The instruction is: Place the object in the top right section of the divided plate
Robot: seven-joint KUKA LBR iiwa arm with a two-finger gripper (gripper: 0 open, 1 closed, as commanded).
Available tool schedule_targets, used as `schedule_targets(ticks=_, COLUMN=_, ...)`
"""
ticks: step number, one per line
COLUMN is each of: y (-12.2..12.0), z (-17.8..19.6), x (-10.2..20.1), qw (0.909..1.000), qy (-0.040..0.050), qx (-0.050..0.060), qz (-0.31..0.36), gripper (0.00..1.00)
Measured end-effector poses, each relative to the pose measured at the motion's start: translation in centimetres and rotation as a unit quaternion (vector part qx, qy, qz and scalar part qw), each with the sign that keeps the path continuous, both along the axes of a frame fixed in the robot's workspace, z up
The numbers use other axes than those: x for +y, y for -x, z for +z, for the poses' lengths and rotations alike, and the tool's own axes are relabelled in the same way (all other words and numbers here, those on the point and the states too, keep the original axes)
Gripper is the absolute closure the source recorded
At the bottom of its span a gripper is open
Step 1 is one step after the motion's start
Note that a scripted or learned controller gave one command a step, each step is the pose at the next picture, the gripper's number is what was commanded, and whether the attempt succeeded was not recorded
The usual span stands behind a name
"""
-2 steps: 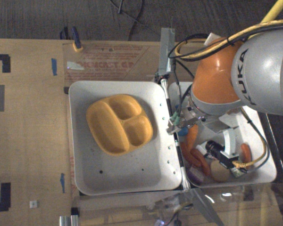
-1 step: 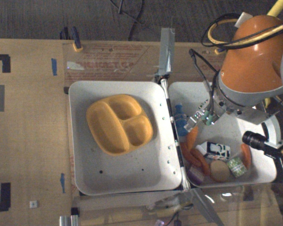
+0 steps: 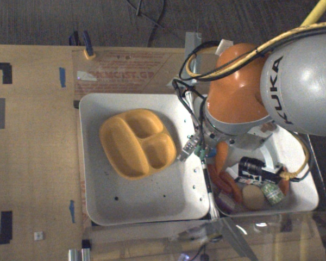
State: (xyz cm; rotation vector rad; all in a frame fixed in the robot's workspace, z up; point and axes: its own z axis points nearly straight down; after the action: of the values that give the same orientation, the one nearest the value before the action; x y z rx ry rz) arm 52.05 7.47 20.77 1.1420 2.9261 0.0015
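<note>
- Glossy grey and orange arm [image 3: 271, 86] looms over the right bin [image 3: 309, 197], with black cables looped beside it.
- Gripper [image 3: 206, 148] sits at the seam between the bins; whether it is open or closed cannot be told.
- Yellow divided plate [image 3: 137, 143], smooth, rounded, three-sectioned, lies in the left bin [image 3: 98, 200].
- Toy food pile [image 3: 247, 186], with an orange carrot shape and a tan round piece, rests in the right bin.
</note>
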Motion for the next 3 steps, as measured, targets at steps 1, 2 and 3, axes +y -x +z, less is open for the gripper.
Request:
schedule_targets(ticks=1, y=-3.8, z=-1.4, x=-6.1, qw=0.9999, qy=0.0006, qx=-0.002, qz=0.017, gripper=1.0)
schedule_targets(ticks=2, y=-3.7, z=1.1, x=-9.3, qw=0.9986, qy=0.0004, qx=-0.003, qz=-0.053, gripper=1.0)
schedule_targets(ticks=3, y=-1.3, z=-2.2, x=-13.5, qw=0.9942, qy=0.0002, qx=-0.001, qz=0.107, gripper=1.0)
